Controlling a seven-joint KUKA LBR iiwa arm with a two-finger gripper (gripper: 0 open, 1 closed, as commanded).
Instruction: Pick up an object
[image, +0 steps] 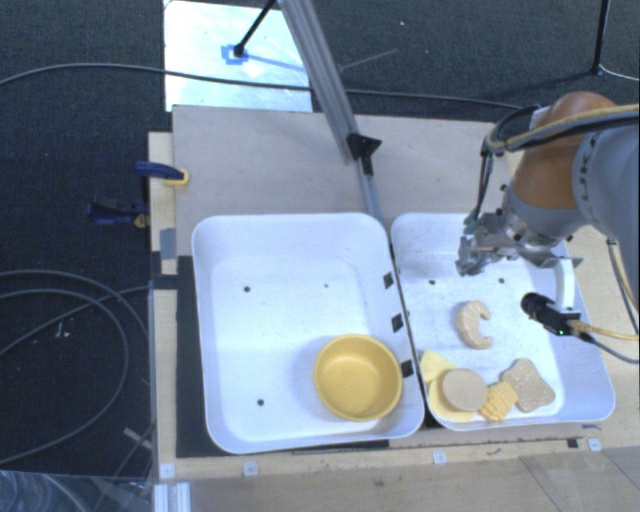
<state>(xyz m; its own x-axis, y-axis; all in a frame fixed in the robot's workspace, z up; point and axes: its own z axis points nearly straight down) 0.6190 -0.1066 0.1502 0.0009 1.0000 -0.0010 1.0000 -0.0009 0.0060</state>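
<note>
Risk here lies mostly in aim: the end effector (478, 258) hangs over the upper part of the right bin (425, 235), at about 12 o'clock from the croissant-shaped piece (473, 325) and apart from it, so a straight descent would likely meet bare white floor and close on nothing. How the end effector stands, wide or narrow, I cannot tell; nothing shows in its grip. The croissant, probably the nearest candidate, is a pale tan crescent lying flat near the bin's middle; its curved, low form could slip or roll out of a pinch taken across the wrong axis. At 6 o'clock from it, along the bin's near wall, a round beige disc (464, 390), a yellow wedge (432, 366), a waffle-like cracker (497, 401) and a toast-shaped slice (528, 385) crowd together touching, so a grasp there might jam or nudge neighbours. A yellow bowl (358, 376) sits in the left bin (250, 250), at 9 o'clock, well apart across the divide.
</note>
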